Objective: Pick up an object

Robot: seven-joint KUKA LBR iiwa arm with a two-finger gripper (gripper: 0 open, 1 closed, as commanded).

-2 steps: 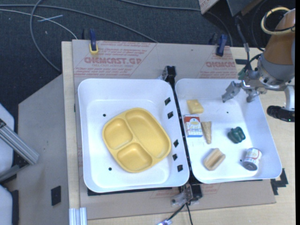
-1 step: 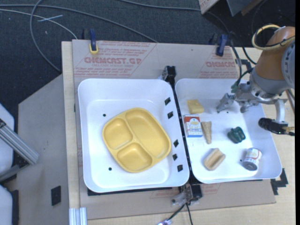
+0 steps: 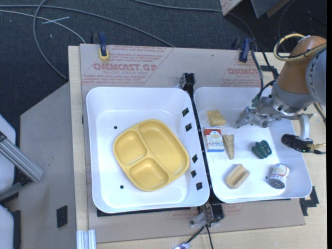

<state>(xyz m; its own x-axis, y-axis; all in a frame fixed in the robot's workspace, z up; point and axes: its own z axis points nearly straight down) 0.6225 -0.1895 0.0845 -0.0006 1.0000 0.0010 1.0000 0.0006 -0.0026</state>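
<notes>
Objects for picking lie in the right bin (image 3: 306,188), and you have six of them to look at. A pale yellow block (image 3: 216,118) sits nearest the far left corner, with a small red-and-white carton (image 3: 213,139) just in front of it against the bin's left wall. Beside the carton lies a tan cone-shaped piece (image 3: 229,146), pointing toward the near edge. Nearer you, a tan bread-like piece (image 3: 236,176) rests at a tilt, and to its right a small can with a red-and-white label (image 3: 278,176) lies close to the bin's near right corner. Between the cone and the right wall you will see a dark green lump (image 3: 262,149), which may be a toy vegetable, though it is too small to name surely. Your gripper (image 3: 255,117) hangs over the far part of this bin, above bare white floor, to the right of the yellow block and beyond the green lump; nothing shows between its fingers, and you cannot tell from this angle whether they are apart or together. The grey arm with its orange band (image 3: 300,61) comes in from the right. In the left bin (image 3: 98,113) lies a yellow divided plate (image 3: 150,153) with three compartments, set at a slant near the middle. Both bins rest on a board on the table (image 3: 129,66), held by blue clamps (image 3: 103,45) at its far edge, with cables (image 3: 46,19) trailing across the dark floor beyond.
</notes>
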